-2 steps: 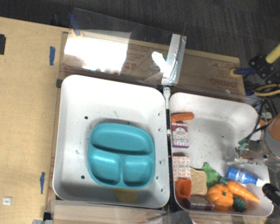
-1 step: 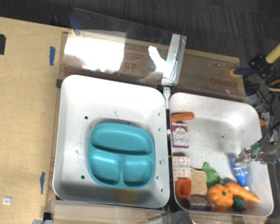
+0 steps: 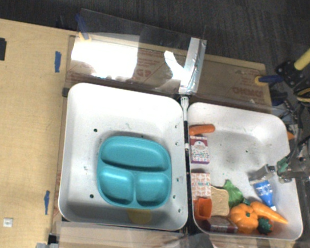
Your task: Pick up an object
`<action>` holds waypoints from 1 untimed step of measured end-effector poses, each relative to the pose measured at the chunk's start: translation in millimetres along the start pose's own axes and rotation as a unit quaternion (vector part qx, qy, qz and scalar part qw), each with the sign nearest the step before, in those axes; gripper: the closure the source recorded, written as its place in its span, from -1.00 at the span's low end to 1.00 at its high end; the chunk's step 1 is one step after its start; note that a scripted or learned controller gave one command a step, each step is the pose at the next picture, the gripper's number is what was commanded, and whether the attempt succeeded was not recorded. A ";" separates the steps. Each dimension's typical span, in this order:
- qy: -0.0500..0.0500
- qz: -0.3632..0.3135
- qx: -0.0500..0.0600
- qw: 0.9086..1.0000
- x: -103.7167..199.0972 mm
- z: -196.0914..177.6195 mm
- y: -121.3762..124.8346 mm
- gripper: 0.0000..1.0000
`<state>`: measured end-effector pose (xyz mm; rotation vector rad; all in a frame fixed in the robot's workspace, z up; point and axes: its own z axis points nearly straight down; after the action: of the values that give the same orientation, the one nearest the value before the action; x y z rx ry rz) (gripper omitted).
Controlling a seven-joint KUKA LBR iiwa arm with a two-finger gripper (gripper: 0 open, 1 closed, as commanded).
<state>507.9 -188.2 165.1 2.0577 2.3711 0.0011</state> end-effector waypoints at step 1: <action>0.006 0.029 -0.002 1.000 -22.6 68.6 1.1 -1.00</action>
<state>512.4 -210.5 96.6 2.1291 2.3154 0.0178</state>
